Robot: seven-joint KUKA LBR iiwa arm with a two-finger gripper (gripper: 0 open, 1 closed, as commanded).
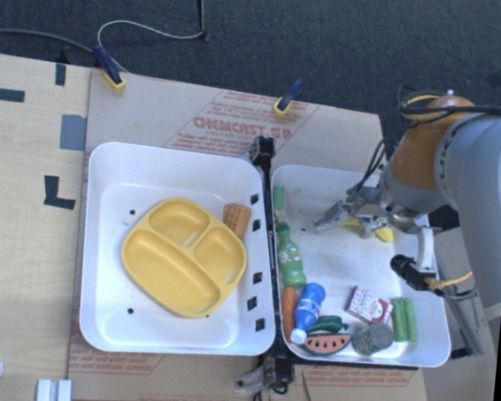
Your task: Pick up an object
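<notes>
My gripper (336, 215) hangs over the upper part of the right bin (341, 267), its fingers pointing left and spread open, with nothing between them. A small yellow piece (386, 235) shows just under the wrist. Along the bin's left wall lies a green bottle (291, 258). Below it are an orange carrot (288, 302), a blue bottle (309, 303) and a watermelon slice (325, 342). At the lower right sit a red-and-white box (369, 304), a grey round object (373, 339) and a green cucumber (405, 318).
The left bin (105, 224) holds a yellow divided plate (184, 256) and a brown cracker (237, 219) beside the divider. A small green item (278, 196) lies in the right bin's top left corner. Bare white floor shows in the right bin's middle.
</notes>
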